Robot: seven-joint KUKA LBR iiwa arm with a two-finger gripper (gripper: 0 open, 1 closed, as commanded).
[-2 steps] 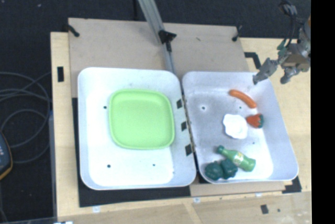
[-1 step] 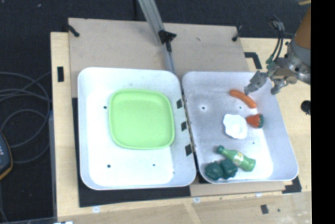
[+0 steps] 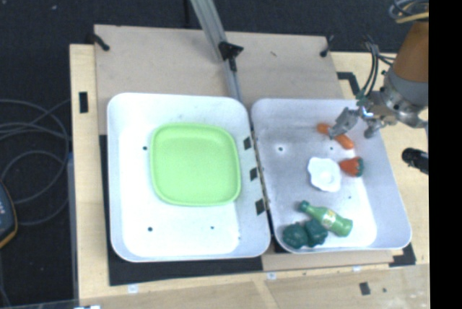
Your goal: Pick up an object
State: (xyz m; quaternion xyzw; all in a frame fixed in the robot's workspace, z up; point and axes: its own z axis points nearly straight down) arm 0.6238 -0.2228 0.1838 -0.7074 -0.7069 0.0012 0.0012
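My gripper [image 3: 359,128] hangs over the far right part of the right bin [image 3: 289,120], open, with nothing between its fingers. Its left finger [image 3: 343,123] crosses over an orange carrot-like piece [image 3: 346,142] lying on the bin floor. Just below that lie a red strawberry [image 3: 351,167] and a white fried-egg toy [image 3: 324,174]. Near the bin's front edge lie a green bottle [image 3: 327,218] and a dark green broccoli-like lump [image 3: 304,234].
The left bin [image 3: 130,120] holds a light green square plate [image 3: 195,164]. A grey metal pole [image 3: 206,8] slants from the top of the view down to the gap between the bins. Cables lie on the dark floor at the left.
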